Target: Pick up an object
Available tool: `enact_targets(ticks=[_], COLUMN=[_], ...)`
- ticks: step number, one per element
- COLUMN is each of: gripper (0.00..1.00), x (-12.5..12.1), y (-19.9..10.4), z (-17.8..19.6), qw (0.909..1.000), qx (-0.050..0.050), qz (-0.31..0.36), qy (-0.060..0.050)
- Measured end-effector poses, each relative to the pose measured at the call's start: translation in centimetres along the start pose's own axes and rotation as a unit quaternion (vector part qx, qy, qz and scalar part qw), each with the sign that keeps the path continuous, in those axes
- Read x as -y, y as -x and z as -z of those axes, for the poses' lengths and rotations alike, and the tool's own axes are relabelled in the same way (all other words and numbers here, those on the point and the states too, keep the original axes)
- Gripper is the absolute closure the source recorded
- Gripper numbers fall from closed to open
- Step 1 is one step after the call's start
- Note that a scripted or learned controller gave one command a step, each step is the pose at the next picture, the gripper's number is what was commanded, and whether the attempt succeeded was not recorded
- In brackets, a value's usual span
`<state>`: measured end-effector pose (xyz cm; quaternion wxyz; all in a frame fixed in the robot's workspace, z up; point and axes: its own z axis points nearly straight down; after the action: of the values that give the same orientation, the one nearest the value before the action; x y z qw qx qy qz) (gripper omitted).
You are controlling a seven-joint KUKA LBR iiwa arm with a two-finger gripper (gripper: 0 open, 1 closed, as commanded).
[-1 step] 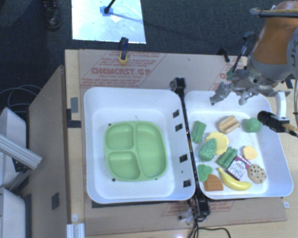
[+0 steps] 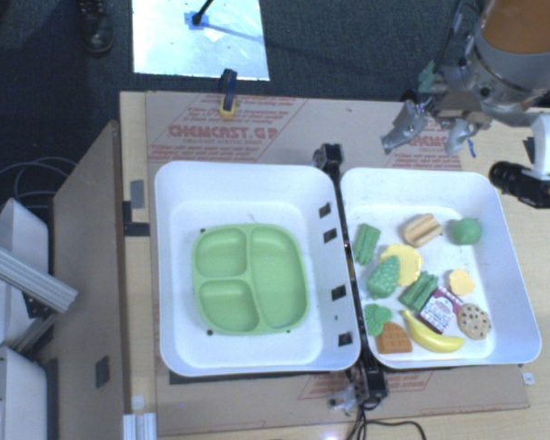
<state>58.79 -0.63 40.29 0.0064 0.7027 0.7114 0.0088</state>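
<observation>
My gripper [image 2: 431, 137] hangs above the back edge of the right bin [image 2: 509, 236], its two fingers spread open with nothing between them. Below it the right bin holds several toy foods: a bread roll [image 2: 422, 228], a green ball [image 2: 465, 231], a green pickle [image 2: 366, 243], a yellow piece [image 2: 402, 260], a green leafy piece [image 2: 383, 277], a banana [image 2: 431, 335], a cookie [image 2: 474, 320] and a red-and-white packet [image 2: 437, 313]. All lie apart from the gripper.
The left bin [image 2: 247, 186] holds a green divided plate [image 2: 250, 278]. A black divider [image 2: 341, 246] runs between the bins. A cardboard sheet [image 2: 257, 126] lies under both. A yellow-and-black clamp [image 2: 227, 94] stands at the bench's back edge.
</observation>
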Motion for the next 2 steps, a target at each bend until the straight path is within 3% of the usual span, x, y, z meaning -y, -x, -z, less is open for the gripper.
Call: enact_targets(ticks=[1,2], gripper=[1.0,1.0], x=[0.0,0.8], y=[0.4,-0.3], z=[0.1,14.1], qw=[1.0,1.0], qx=[0.002,0.002], qz=[-0.002,-0.003], qy=[-0.007,-0.001])
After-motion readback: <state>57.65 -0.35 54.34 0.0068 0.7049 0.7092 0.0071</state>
